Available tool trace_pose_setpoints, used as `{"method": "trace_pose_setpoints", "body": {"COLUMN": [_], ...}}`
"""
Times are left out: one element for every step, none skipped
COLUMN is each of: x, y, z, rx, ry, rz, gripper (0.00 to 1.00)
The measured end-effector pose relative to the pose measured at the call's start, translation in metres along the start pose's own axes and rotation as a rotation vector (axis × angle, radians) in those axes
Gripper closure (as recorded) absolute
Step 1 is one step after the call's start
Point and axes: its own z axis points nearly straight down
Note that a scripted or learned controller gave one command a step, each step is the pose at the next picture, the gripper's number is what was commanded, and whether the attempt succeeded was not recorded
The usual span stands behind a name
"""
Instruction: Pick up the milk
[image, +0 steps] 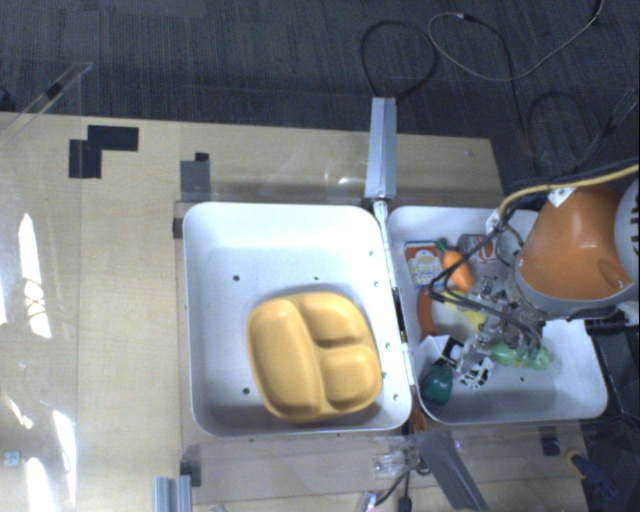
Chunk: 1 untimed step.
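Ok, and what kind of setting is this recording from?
Most likely a robotics lab bench set up for bin picking: two white bins, the left bin and right bin, sit side by side on a wooden bench, loose cables trail across dark carpet, and a robot arm reaches in.

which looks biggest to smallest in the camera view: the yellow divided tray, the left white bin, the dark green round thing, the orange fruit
1. Left white bin
2. Yellow divided plastic tray, lying inside that bin
3. Dark green round object in the right bin's near left corner
4. Small orange fruit, partly hidden by the arm, so this last ranking is unsure
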Motion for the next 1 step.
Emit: {"method": "trace_pose_setpoints", "body": {"x": [-0.0783], "y": [-0.0038], "z": [-0.0838], "rx": [-0.008], "ry": [0.030], "rz": [-0.033], "gripper": [0.00]}}
